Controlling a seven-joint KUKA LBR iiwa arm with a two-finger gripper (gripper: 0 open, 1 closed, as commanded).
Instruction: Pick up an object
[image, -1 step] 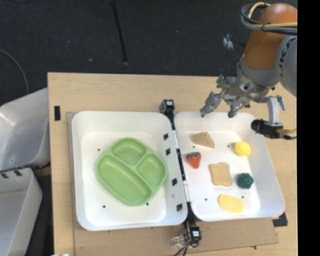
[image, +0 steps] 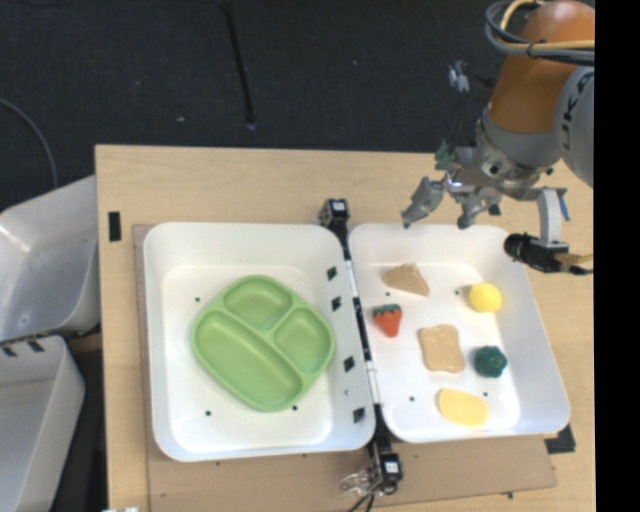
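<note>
Above right bin (image: 520, 400), pincer (image: 441, 207), no legible writing

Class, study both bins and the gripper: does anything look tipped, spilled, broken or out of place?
Nothing stands out. The green divided plate lies flat in the left bin. The toy foods lie apart in the right bin, none spilled. The open gripper hangs above that bin's far edge, holding nothing.

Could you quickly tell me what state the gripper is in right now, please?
Gripper: open, fingers spread with nothing between them, above the far edge of the right bin.
</note>
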